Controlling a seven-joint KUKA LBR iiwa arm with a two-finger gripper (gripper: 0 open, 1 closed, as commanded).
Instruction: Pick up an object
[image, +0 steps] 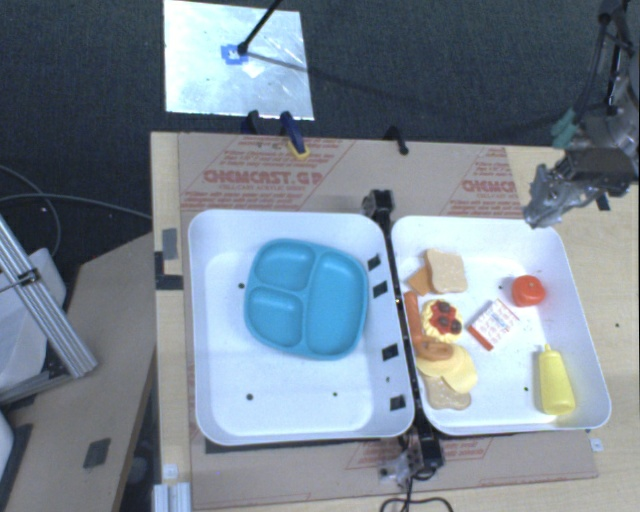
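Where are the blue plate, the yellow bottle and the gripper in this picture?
blue plate (305, 298): camera view, on the ridge between its compartments.
yellow bottle (554, 380): camera view, middle of its body.
gripper (545, 212): camera view, between its fingertips, above the right bin's far corner.

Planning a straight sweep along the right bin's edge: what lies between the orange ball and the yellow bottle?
In the camera view, only bare white bin floor lies between the orange ball and the yellow bottle.
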